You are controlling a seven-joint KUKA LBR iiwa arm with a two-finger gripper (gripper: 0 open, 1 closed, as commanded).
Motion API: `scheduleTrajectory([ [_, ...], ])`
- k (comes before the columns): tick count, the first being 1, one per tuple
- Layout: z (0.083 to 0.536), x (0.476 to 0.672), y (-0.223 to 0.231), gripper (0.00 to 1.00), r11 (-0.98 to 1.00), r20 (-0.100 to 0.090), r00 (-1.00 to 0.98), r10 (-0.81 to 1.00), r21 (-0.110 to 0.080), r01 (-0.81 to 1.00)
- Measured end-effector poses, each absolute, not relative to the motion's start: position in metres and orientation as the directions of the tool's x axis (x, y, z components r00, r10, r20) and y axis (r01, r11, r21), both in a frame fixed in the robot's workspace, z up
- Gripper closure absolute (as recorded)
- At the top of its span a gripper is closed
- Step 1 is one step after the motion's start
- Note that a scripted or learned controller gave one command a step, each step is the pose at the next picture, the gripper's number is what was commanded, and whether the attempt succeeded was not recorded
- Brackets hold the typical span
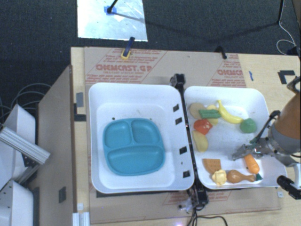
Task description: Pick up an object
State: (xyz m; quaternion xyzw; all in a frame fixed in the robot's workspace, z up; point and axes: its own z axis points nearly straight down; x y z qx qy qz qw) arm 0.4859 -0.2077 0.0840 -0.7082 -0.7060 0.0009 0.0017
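The right bin (254,97) holds several toy foods. Among them are a yellow banana (227,114), a green piece (248,125), a red tomato (202,125), a pale potato (201,141), a tan cracker (211,164), a brown drumstick (237,175) and an orange carrot (252,164). My gripper (244,152) reaches in from the right edge, low over the bin's front right part. It sits just above the carrot and touches or nearly touches its upper end. I cannot see anything held.
The left bin (101,102) carries a blue divided plate (134,146). A black divider with clips (184,126) runs between the bins. The grey arm with its orange band (288,126) covers the right bin's right wall. Cardboard (155,65) lies beyond the bins.
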Motion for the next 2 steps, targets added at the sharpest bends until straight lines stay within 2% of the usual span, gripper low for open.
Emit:
scheduleTrajectory([
  [1, 0.096, 0.491, -0.207, 1.00, 0.001, -0.002, -0.001, 1.000, 0.005, 1.000],
  [2, 0.084, 0.560, -0.144, 1.00, 0.012, 0.002, -0.012, 1.000, 0.006, 1.000],
])
